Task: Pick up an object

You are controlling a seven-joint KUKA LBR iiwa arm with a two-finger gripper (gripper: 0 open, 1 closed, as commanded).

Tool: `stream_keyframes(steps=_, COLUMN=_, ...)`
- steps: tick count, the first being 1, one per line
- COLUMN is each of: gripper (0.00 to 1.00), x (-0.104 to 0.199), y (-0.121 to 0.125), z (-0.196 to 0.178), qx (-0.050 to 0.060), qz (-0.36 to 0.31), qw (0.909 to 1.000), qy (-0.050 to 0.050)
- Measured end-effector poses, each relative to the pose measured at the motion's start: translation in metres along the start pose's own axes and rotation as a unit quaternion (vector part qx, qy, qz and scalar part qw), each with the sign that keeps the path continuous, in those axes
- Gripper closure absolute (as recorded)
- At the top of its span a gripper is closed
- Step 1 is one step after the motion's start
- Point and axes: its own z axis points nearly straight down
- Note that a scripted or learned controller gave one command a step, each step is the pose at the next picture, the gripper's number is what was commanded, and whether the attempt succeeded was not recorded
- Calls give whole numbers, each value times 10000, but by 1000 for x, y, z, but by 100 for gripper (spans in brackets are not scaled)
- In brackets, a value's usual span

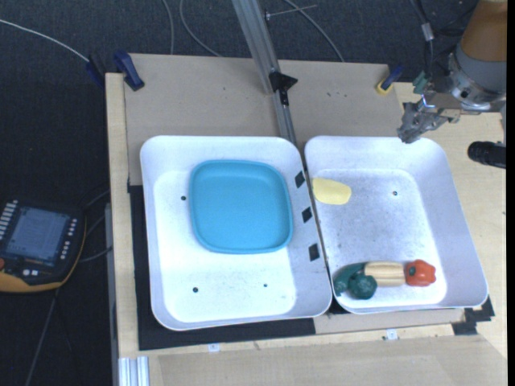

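Yellow piece (331,191) against right bin's (463,215) left wall, gripper (413,129) above far rim, grip unclear.

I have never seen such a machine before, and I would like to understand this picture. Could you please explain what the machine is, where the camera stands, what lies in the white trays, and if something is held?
The picture comes from one fixed camera above a bench, looking down at a slant. The machine is a robot arm, grey with an orange band; it reaches in from the right. At its end is a gripper, hanging over the far edge of the right bin. Nothing can be seen held in it.

Two shallow white bins stand side by side. The left bin holds a blue square plate. The right bin holds a pale yellow piece near its left wall and, along its near edge, a dark green item, a tan stick-shaped item and a red item in a row.

The arm's job is to pick up an object.
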Motion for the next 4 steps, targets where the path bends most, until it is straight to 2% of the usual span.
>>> stream_keyframes(steps=1, gripper=100, x=50, y=-11, z=-7, qx=19, qz=-18, qw=10000, qy=10)
stream_keyframes(steps=3, gripper=100, x=158, y=-46, z=13, qx=30, qz=-24, qw=10000, qy=11)
stream_keyframes(steps=4, gripper=100, x=207, y=-58, z=7, qx=24, qz=-21, qw=10000, qy=13)
